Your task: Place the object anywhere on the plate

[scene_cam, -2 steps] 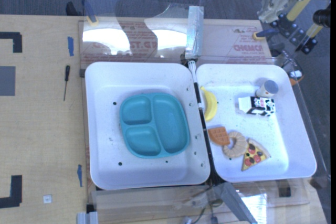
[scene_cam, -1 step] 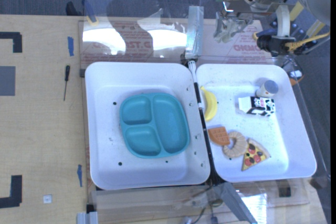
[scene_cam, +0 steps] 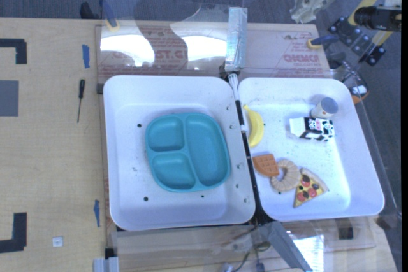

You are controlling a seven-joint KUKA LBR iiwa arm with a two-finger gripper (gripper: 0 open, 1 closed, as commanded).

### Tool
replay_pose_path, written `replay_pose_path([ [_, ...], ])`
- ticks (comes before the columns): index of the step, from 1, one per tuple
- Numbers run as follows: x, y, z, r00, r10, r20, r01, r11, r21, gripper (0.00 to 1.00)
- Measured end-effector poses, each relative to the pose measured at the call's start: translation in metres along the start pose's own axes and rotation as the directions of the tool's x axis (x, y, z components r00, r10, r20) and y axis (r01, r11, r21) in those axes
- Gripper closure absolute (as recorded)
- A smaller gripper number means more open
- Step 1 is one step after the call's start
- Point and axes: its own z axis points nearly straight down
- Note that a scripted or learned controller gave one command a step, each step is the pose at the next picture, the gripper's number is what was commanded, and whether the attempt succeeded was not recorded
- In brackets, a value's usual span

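Note:
A teal plate (scene_cam: 188, 151) with three compartments lies in the left bin (scene_cam: 121, 105), with nothing on it. In the right bin (scene_cam: 363, 169) are several toy foods: a yellow banana (scene_cam: 255, 126) by the left wall, a black-and-white milk carton (scene_cam: 312, 128), a small grey cup (scene_cam: 326, 105), an orange waffle (scene_cam: 266, 165), a tan pretzel (scene_cam: 285, 176) and a pizza slice (scene_cam: 308, 186). My gripper (scene_cam: 308, 4) hangs high at the top right, beyond the right bin's far edge and away from every object. Nothing shows in it.
A clear plastic panel (scene_cam: 172, 41) and a cardboard strip (scene_cam: 280, 54) stand behind the bins. A screwdriver (scene_cam: 80, 99) lies on the wooden bench to the left, near blue tape marks (scene_cam: 85, 55). The arm's black and yellow parts (scene_cam: 370, 22) are at the top right.

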Motion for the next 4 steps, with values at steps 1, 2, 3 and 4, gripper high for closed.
replay_pose_path([
  [1,-0.047,0.0,0.006,1.0,0.002,0.002,-0.002,1.0,0.008,1.0],
  [2,-0.128,-0.001,0.006,1.0,0.004,0.003,-0.004,1.0,0.008,1.0],
  [3,-0.175,-0.001,0.006,1.0,0.002,0.003,-0.002,1.0,0.007,1.0],
  [4,-0.215,-0.001,0.007,1.0,0.001,0.003,-0.001,1.0,0.008,1.0],
])
